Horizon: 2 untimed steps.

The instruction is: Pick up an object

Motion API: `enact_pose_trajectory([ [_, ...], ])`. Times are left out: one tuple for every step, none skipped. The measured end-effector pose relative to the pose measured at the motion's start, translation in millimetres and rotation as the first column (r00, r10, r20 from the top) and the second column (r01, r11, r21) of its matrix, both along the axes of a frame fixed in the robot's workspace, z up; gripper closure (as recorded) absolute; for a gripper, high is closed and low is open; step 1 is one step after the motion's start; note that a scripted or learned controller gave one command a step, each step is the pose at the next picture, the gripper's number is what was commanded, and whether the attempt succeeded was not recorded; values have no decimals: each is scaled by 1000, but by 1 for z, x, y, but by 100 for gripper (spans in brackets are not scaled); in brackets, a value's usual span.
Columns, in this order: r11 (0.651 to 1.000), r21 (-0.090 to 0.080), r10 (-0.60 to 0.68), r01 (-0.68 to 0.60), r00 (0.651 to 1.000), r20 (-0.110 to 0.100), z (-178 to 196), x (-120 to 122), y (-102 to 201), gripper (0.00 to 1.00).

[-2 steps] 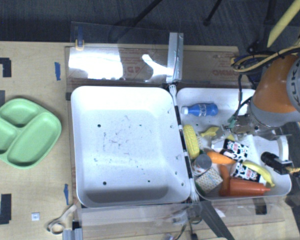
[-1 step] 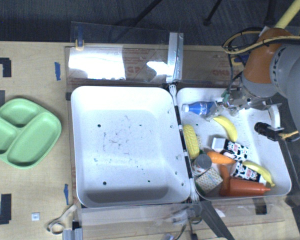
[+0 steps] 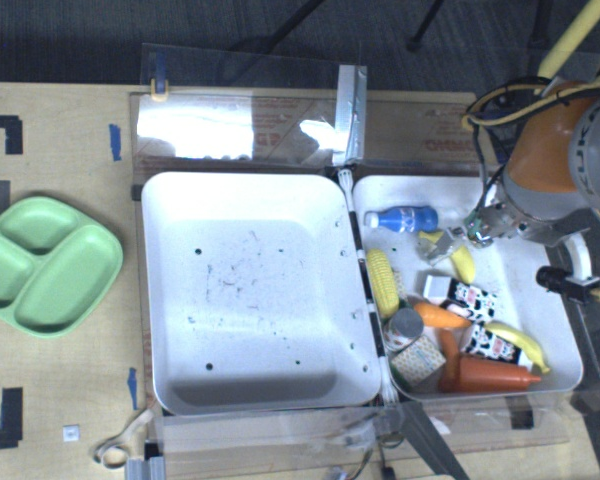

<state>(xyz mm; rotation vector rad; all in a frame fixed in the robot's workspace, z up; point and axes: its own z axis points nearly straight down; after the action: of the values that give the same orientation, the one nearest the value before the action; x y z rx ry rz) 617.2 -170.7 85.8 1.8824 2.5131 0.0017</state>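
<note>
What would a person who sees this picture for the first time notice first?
Probably the right bin, crowded with colourful things: a corn cob, a blue bottle, a carrot and a banana. The grey and orange arm reaches in from the right, its claw low at the bin's far side, near the bottle. On the bench to the far left lies a green divided plate.

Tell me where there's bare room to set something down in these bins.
The left bin has its whole floor free, wall to wall. The right bin is crowded: blue bottle, corn cob, carrot and banana pack its middle and front. The gripper hangs over its back part.
</note>
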Motion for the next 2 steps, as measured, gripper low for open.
enact_pose_trajectory([
  [986, -2, -166, 166, 986, -6, -1, 34, 12, 0],
  [987, -4, -163, 163, 987, -2, 12, 36, 12, 100],
])
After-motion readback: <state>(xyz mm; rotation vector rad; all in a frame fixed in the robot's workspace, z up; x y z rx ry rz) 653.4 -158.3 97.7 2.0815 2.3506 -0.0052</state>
